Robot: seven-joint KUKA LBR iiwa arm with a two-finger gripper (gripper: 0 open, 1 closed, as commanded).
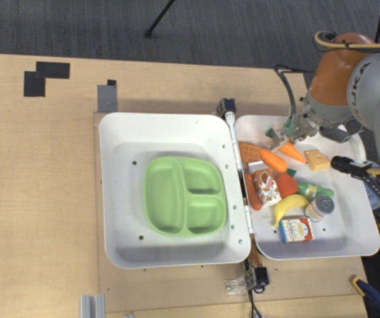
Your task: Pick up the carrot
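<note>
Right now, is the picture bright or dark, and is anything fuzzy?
In the camera view, light is bright and even; the green plate looks sharp and casts faint shadow in its white bin; the carrot is small but clear; the arm at right looks slightly soft.

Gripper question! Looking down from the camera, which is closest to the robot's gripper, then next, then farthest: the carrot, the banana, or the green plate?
From the gripper, at the back of the right bin:
1. The carrot, just in front of the gripper, in the right bin.
2. The banana, nearer the front of the same bin.
3. The green plate, far off in the left bin.
</note>
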